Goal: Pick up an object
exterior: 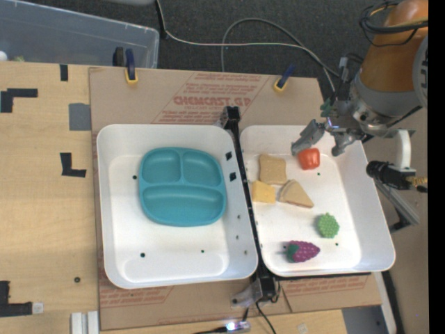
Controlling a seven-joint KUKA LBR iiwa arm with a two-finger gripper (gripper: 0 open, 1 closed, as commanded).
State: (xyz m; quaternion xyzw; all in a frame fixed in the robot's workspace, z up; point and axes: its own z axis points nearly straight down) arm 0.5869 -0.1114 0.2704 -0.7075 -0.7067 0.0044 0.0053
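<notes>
My gripper [324, 144] hangs open over the back of the right bin [372, 207], its two grey fingers spread apart. A small red toy [309, 159] lies in the bin just below and between the fingers, apart from them. Further left and forward lie a tan bread square [272, 169], a yellow cheese block [263, 193] and a tan wedge [297, 195]. A green broccoli toy [327, 225] and a bunch of purple grapes [302, 251] sit toward the bin's front.
The left bin [115, 207] holds a teal divided plate [183, 186]. A black divider clip [231, 119] sits where the two bins meet. Cables arc over the cardboard behind the bins. A clear plastic tub [69, 37] stands at the back left.
</notes>
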